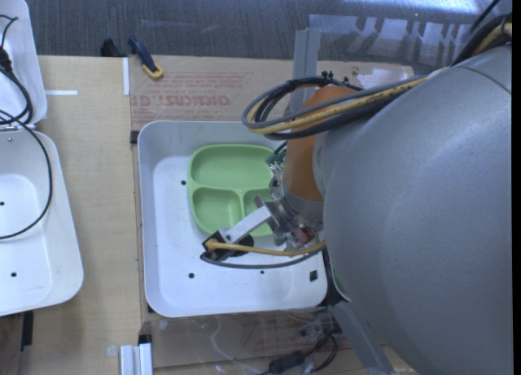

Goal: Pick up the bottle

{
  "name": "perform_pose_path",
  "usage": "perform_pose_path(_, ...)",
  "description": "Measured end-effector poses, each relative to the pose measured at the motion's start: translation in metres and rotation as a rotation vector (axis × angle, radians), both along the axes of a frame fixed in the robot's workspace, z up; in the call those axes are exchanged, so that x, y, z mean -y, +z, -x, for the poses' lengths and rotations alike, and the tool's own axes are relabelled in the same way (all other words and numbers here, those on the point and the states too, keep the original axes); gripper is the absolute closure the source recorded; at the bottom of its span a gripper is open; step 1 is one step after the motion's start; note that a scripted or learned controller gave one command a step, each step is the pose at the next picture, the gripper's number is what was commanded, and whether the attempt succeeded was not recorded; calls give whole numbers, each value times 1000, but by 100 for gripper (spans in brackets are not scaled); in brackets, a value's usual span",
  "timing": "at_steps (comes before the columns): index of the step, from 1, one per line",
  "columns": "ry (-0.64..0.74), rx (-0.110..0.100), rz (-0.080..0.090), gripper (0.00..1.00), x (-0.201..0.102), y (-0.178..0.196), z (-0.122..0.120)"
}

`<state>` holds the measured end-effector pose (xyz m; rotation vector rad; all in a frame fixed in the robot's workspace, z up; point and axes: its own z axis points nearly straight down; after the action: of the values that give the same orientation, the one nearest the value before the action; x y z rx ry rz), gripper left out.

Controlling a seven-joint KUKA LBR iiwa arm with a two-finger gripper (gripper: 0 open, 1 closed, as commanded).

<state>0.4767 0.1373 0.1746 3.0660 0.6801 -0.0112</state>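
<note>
A light green divided plate (224,186) lies in the back half of the right white bin (163,219). My gripper (285,220) is down inside this bin, at the plate's right front edge, under the orange-banded wrist. The big grey arm covers the bin's right side and whatever lies there.
A small black square (313,276) sits near the bin's front right corner. The left bin (32,268) has a black cable (45,178) looping over it. A blue and yellow tool (145,58) rests on the bench behind, beside a cardboard sheet (203,93).
</note>
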Motion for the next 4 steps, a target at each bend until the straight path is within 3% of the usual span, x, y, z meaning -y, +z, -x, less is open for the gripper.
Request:
perform_pose_path(1,74,-1,0,100,-2,-55,-22)
perform_pose_path(2,-151,5,-2,100,-6,-78,-57)
perform_pose_path(3,-85,6,-1,100,-76,103,-130)
perform_pose_path(4,-167,3,2,100,-28,-8,-151)
